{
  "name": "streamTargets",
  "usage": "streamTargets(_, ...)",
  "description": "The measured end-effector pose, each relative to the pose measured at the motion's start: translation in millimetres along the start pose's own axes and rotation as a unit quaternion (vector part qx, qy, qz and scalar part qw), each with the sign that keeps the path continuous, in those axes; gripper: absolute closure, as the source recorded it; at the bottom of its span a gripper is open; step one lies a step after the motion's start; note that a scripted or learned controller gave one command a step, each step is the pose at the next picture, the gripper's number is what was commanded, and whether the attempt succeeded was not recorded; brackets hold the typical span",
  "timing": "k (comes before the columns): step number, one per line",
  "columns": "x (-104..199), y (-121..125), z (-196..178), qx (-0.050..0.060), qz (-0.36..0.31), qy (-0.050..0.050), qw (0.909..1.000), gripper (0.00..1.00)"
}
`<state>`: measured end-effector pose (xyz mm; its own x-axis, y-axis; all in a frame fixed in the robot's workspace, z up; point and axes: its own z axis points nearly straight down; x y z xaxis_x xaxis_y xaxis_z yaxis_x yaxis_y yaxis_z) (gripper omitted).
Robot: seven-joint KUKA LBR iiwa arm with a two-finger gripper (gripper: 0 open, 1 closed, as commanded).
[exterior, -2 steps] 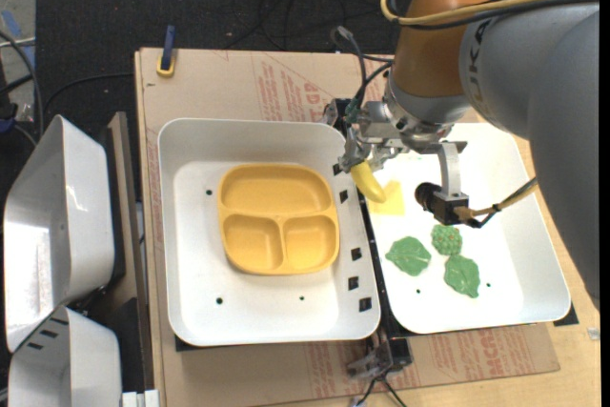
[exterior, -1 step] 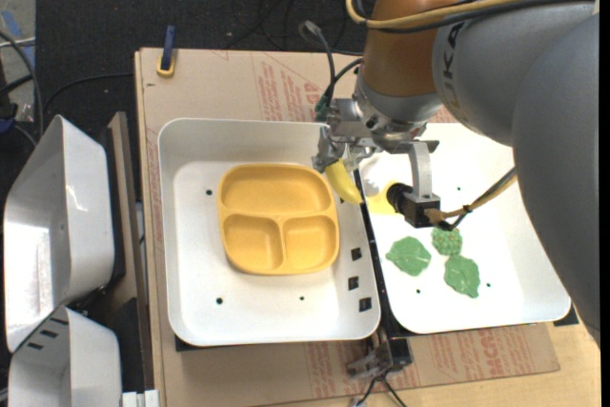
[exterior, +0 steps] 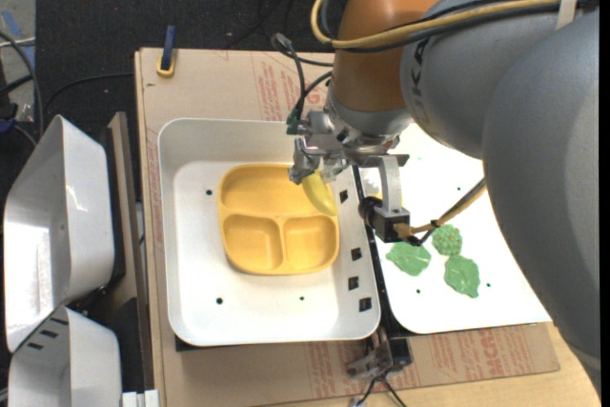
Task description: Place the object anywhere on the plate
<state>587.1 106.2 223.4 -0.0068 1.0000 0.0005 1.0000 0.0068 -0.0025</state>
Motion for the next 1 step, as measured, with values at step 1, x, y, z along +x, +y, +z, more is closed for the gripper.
streamTargets(1,-2.3,0.5,-0.3,0.000,0.002,0.000,1.0000,0.00)
